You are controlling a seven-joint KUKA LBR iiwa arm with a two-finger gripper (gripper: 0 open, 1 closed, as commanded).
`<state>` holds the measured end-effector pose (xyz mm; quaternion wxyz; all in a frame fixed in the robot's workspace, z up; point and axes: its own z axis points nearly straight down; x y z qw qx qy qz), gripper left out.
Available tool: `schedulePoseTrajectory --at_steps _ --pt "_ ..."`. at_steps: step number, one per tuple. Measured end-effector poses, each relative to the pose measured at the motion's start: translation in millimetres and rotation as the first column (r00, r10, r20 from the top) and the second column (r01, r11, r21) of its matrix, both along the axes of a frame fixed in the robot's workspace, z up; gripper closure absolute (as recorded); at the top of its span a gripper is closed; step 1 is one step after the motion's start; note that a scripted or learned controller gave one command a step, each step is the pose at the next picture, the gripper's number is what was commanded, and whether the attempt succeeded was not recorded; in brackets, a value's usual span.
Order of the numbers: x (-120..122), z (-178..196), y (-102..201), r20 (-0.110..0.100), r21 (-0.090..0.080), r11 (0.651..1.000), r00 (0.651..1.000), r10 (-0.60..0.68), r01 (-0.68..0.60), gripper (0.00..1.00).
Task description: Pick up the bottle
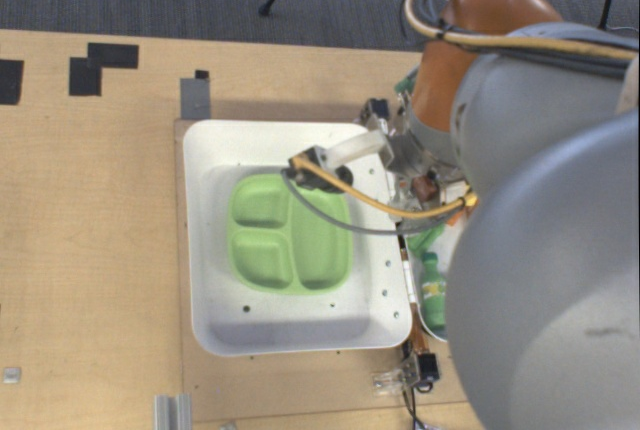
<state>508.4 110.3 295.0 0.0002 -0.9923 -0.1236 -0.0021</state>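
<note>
Camera view from above, looking down at a slant on a wooden bench (90,218) with two white bins side by side.

On the left side sits the left bin (200,248), with a green tray (290,233) lying flat in it (three hollows pressed into the tray). On the right, the right bin (424,320), mostly covered by the big grey arm (540,238) reaching in from the right.

Down in the left part of the right bin, just beside the wall between the bins, peeks out a small green shape: most likely the bottle (431,270) (much of it hidden under the arm).

Over the strip between the two bins, a little farther back than the bottle, hangs the claw (418,184). Cannot tell if wide or narrow (tucked under the wrist). Nothing seen in its hold.

Probably light plastic, smooth and a bit slippery. Round, so likely to roll away if bumped. Might squash if squeezed too hard. Best to grab across the fat middle, not the thin top end.

No words to read anywhere. On the bottle, a yellow patch (434,291), maybe a label, too small to read. Far left on the bench, some black marks (100,68), blocky shapes, not letters.
</note>
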Motion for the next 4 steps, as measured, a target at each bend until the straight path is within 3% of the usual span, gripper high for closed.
schedulePoseTrajectory --at_steps 1,2,3,4 --pt "-21.1 71.3 -17.1 -0.002 -0.002 0.87 0.87 0.494 -0.494 1.0" --pt "-21.2 71.1 -17.0 -0.002 -0.002 0.869 0.869 0.494 -0.494 0.0" --pt "-21.9 -34.1 -32.8 -0.005 0.0 0.802 0.802 0.597 -0.597 0.0" --pt "-21.2 -23.7 -32.1 -0.005 0.001 0.798 0.797 0.603 -0.603 1.0"
